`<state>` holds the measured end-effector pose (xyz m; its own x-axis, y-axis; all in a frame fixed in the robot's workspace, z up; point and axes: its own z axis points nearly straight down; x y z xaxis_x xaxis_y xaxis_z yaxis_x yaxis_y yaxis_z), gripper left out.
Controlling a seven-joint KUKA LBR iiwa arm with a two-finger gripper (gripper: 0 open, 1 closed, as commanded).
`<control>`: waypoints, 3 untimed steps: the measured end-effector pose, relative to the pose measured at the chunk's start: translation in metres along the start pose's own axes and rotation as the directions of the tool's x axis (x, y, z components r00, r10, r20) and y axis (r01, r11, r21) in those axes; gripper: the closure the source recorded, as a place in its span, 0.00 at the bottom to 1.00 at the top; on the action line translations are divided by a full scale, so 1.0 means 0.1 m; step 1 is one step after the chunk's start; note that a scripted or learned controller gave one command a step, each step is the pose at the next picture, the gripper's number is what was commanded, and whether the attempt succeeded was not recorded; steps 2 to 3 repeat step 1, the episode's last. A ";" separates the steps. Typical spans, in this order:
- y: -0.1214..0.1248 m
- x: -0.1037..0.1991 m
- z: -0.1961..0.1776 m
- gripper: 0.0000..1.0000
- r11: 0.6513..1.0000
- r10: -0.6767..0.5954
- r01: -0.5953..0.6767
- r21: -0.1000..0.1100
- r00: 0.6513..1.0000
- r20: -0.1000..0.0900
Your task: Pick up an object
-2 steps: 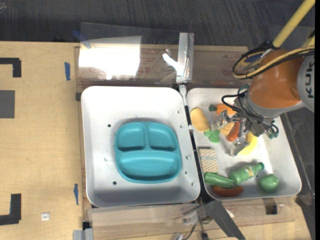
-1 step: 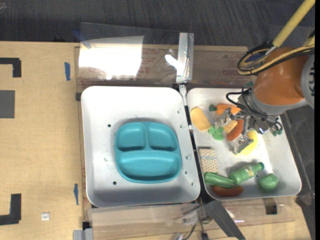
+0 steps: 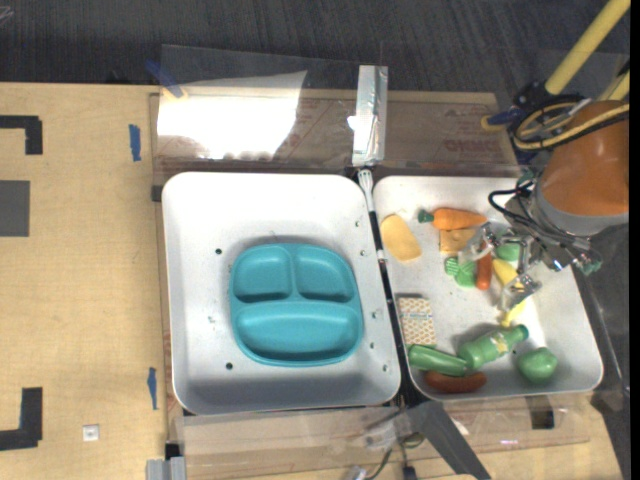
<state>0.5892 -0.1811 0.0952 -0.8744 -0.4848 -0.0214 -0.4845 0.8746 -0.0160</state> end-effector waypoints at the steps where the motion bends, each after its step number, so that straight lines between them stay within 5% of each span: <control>1: 0.28 -0.10 -0.01 0.00 0.998 0.069 -0.069 0.000 0.998 -0.002; 3: 0.28 -0.10 -0.01 0.00 0.998 0.069 -0.069 0.000 0.998 -0.002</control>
